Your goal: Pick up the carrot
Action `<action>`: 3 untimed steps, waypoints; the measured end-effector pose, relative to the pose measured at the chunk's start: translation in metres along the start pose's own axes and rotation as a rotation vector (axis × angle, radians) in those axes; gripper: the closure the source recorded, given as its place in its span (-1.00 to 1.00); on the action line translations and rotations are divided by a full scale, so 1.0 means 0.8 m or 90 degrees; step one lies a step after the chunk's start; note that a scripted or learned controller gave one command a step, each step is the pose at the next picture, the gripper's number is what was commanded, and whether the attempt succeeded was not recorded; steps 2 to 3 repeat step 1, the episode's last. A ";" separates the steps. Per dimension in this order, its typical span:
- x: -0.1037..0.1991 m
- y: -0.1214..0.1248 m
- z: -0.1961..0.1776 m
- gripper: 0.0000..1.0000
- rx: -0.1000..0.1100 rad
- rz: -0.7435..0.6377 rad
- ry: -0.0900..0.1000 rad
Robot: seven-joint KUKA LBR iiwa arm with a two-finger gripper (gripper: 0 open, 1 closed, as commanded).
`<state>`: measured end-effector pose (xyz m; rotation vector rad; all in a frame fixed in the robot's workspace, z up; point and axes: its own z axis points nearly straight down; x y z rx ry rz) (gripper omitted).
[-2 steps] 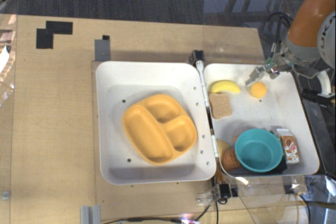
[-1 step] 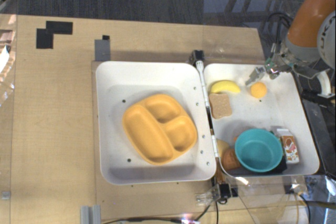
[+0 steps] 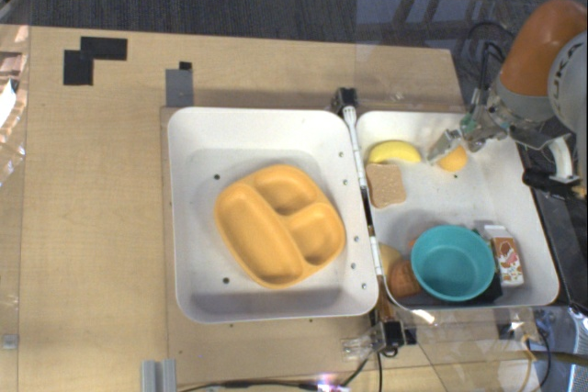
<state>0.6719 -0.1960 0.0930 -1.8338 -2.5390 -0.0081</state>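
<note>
The gripper [image 3: 457, 142] hangs over the right bin's [image 3: 542, 225] far end, with a small orange piece, probably the carrot [image 3: 452, 161], lying just beneath it. Whether it is apart or together cannot be told. The carrot appears not yet lifted; grasp and raise remain.

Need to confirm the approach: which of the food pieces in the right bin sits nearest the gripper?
The small orange-yellow piece, right beside the gripper at the right bin's far side. The yellow banana and tan bread slice lie further left.
</note>
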 end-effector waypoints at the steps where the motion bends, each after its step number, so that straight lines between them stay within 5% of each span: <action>1: -0.002 0.007 -0.018 1.00 -0.015 -0.004 -0.013; 3: -0.002 0.007 -0.018 1.00 -0.015 -0.004 -0.013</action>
